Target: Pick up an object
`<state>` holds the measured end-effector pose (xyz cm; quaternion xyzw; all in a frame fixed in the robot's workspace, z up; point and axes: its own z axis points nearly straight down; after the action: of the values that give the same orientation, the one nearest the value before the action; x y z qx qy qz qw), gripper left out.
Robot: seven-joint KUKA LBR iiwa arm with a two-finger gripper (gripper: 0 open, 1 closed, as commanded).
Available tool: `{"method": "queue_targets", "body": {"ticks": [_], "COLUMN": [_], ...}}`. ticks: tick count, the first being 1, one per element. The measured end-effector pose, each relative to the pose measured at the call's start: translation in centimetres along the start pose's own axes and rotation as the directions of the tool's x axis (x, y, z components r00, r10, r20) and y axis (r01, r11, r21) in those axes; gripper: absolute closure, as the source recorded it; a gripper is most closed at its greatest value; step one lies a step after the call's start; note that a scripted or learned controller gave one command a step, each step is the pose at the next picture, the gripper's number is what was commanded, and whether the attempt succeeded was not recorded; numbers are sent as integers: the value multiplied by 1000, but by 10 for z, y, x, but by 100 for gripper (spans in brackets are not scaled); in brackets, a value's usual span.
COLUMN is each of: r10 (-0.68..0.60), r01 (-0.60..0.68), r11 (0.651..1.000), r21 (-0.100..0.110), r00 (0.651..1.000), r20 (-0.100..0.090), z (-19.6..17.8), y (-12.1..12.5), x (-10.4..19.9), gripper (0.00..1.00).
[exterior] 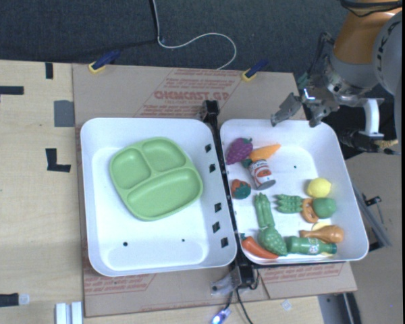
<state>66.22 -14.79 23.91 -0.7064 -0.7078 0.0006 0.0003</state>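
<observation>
My gripper hangs over the far rim of the right bin, its two fingers spread open with nothing between them. Below it in that bin lie several toy foods: purple grapes, an orange carrot, a small red-and-white can, a yellow lemon, a green ball and green vegetables. A green bottle and a brown drumstick-like piece rest along the near wall.
The left bin holds a green divided plate. Both bins stand on a cardboard sheet. A white cable loops on the dark cloth behind. Black clips run along the seam between the bins.
</observation>
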Motion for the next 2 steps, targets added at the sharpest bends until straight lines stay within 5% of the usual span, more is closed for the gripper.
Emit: {"method": "queue_targets", "body": {"ticks": [1,2], "r10": [-9,-10], "r01": [9,10], "r11": [1000,1000], "r21": [-6,-2], "r00": [1000,1000], "r20": [-4,-4], "z": [-70,-100], "y": [-45,-83], "x": [95,185], "gripper": [0,0]}}
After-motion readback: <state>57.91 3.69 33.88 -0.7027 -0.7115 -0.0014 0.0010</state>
